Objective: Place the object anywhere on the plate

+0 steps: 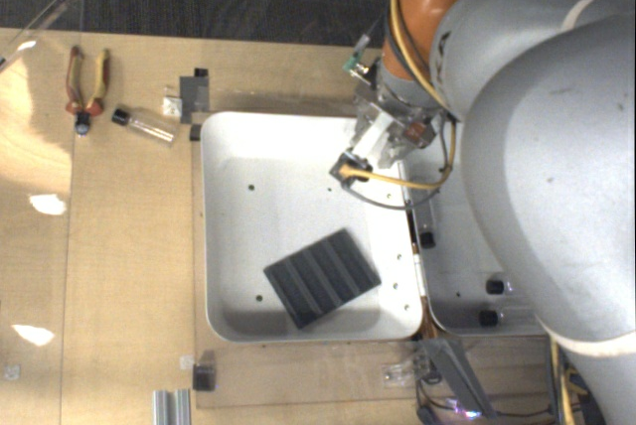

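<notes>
A dark grey ribbed rectangular slab (321, 277) lies flat and skewed in the front half of the left white bin (229, 214). My gripper (383, 137) hangs over that bin's far right corner, well behind the slab and apart from it. The wrist and the big grey arm cover most of the gripper from above. I see nothing held under it.
The right bin (462, 309) is mostly hidden under the arm. On the bench to the left lie red-handled pliers (86, 83) and a small clear vial (145, 125). A black clamp (198, 91) stands at the left bin's far left corner.
</notes>
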Controlling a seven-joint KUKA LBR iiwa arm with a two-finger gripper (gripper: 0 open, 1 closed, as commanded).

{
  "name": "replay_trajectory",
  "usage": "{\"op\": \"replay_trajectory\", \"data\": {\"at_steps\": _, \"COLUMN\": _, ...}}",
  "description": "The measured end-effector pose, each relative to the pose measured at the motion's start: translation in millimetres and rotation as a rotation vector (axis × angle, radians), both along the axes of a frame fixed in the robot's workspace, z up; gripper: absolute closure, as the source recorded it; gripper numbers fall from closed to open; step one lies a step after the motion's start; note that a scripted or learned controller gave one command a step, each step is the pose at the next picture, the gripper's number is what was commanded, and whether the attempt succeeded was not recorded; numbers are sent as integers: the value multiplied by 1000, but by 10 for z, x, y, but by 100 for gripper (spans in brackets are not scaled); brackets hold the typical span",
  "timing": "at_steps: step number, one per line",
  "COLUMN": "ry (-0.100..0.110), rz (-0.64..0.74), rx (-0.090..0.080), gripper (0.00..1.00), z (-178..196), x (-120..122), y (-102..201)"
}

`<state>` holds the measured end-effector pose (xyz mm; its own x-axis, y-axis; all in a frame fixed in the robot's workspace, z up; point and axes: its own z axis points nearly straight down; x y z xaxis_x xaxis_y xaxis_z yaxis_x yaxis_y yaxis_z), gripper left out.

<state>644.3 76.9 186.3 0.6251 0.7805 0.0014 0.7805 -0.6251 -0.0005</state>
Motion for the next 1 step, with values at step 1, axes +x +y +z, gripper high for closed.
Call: {"op": "replay_trajectory", "data": {"at_steps": 1, "ry": 1, "rz": 210, "rx": 0, "gripper": 100, "z": -795, "x": -428, "y": 583}}
